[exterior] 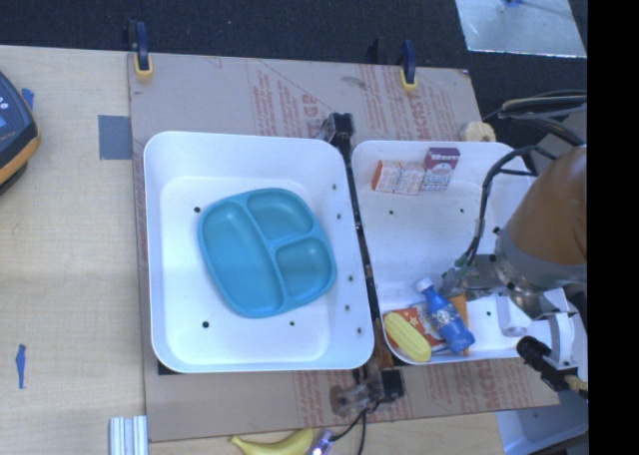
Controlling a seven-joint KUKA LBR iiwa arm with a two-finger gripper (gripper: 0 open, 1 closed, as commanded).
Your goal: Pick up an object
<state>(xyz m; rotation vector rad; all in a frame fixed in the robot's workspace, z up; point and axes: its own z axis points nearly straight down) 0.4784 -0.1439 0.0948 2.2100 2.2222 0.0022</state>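
Observation:
The right bin (419,233) holds a small blue bottle (446,319) lying near its front edge, beside a yellow, red-striped packet (407,335). A bit of orange object (458,303) shows just behind the bottle. At the bin's far end lie a white and red carton (399,179) and a purple-topped box (439,166). My gripper (477,278) hangs low over the front right of this bin, directly above and right of the blue bottle. The arm's grey and orange wrist (544,228) covers the bin's right side.
The left bin (160,243) carries a blue divided plate (268,251). A banana (272,441) lies on the bench in front of the bins. A dark device (12,134) sits at the far left. Cables (499,184) loop from the arm over the right bin.

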